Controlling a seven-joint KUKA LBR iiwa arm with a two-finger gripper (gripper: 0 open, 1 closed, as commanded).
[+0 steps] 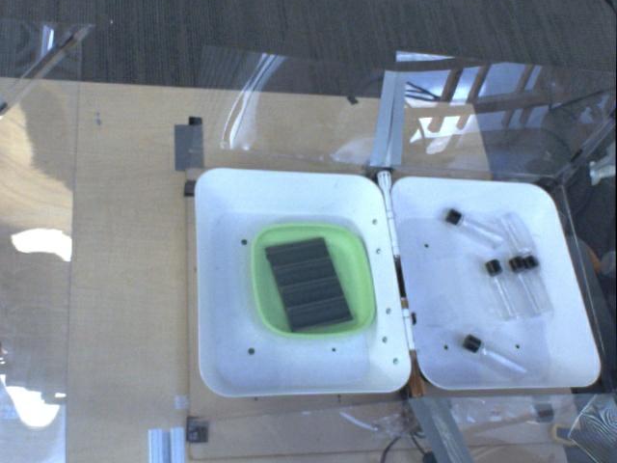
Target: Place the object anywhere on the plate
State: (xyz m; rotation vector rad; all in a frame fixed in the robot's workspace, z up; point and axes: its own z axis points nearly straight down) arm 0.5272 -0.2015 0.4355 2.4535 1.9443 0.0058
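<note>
We judge nothing placed yet: the vials (clear, black-capped) lie loose in the right bin; the plate in the left bin carries a dark block.

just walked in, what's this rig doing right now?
Nothing is being handled at the moment. The left bin holds a green plate with a dark ribbed block lying on it. The right bin holds four small clear vials with black caps, all lying down: one near the top, two close together at the middle, one near the bottom. So the plate already carries one object, and the vials are untouched in their bin.
</note>
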